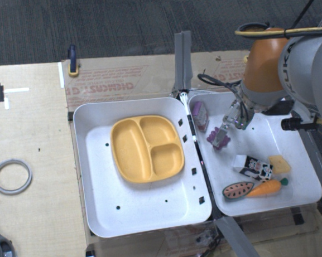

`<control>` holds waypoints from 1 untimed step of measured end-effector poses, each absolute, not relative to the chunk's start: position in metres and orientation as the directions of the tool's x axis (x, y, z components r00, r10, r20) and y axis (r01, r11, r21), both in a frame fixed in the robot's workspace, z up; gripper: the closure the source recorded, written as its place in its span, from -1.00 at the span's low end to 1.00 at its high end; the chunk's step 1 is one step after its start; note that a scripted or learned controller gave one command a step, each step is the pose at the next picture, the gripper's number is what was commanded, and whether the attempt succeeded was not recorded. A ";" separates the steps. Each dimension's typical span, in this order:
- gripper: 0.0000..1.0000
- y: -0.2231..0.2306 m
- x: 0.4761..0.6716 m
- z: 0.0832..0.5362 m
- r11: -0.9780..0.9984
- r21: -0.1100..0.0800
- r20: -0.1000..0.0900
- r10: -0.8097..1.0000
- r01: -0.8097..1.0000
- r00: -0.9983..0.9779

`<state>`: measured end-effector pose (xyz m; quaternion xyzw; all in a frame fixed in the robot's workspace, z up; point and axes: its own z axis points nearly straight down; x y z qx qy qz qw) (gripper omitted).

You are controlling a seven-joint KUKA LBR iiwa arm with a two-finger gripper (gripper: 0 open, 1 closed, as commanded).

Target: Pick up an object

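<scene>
The fingers (224, 131) of the gripper are seen lowered in the right bin (301, 194), set apart and just above a small purple toy (218, 139), with a pale purple object (199, 114) lying just left of them.

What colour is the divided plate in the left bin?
Yellow-orange plate, seen in the camera view.

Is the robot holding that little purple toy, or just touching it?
It cannot be told. The gripper is right at the purple toy in the right bin, but the view doesn't show the toy between its fingers.
</scene>
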<state>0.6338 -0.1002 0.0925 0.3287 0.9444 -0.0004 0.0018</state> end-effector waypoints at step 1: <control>1.00 -0.100 0.636 0.104 0.786 0.002 -0.010 0.618 0.618 -0.786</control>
